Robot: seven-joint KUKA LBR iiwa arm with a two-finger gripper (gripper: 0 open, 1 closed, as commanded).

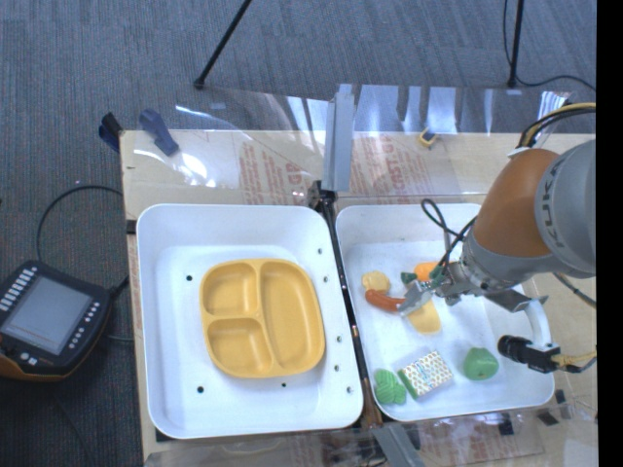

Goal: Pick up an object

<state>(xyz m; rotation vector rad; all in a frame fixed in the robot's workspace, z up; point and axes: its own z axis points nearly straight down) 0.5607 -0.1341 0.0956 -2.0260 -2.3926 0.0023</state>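
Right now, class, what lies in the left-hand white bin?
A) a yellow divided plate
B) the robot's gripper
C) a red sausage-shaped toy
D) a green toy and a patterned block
A: the yellow divided plate sits alone inside the left bin, with its three compartments facing up.

The right bin [545,382] holds small toy foods: a pale yellow lump [376,281], a red-orange sausage shape [384,301], an orange piece [426,271] and a yellow wedge [425,318] near its middle. Along the front lie a green leafy piece [390,386], a speckled green-and-white block [426,374] and a green round piece [480,363].
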